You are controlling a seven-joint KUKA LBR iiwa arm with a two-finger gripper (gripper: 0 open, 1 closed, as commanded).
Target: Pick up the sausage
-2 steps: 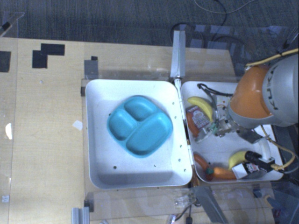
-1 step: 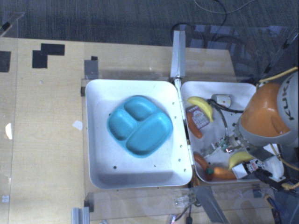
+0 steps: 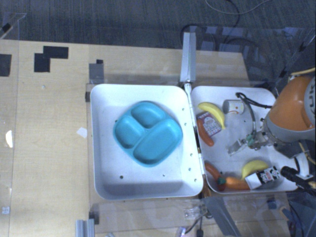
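The sausage (image 3: 206, 136) is a reddish-brown stick lying lengthwise by the left wall of the right bin (image 3: 256, 91). A small printed packet (image 3: 210, 124) lies over its upper half. My gripper (image 3: 237, 146) hangs over the middle of the right bin, a short way right of the sausage and apart from it, with nothing seen in it. The arm's orange band (image 3: 292, 110) sits over the bin's right side.
A banana (image 3: 212, 112) lies just above the packet. Along the right bin's front lie a dark red piece (image 3: 212, 170), an orange carrot (image 3: 238, 183) and a second yellow fruit (image 3: 255, 167). The left bin (image 3: 106, 181) holds a blue divided plate (image 3: 148, 133).
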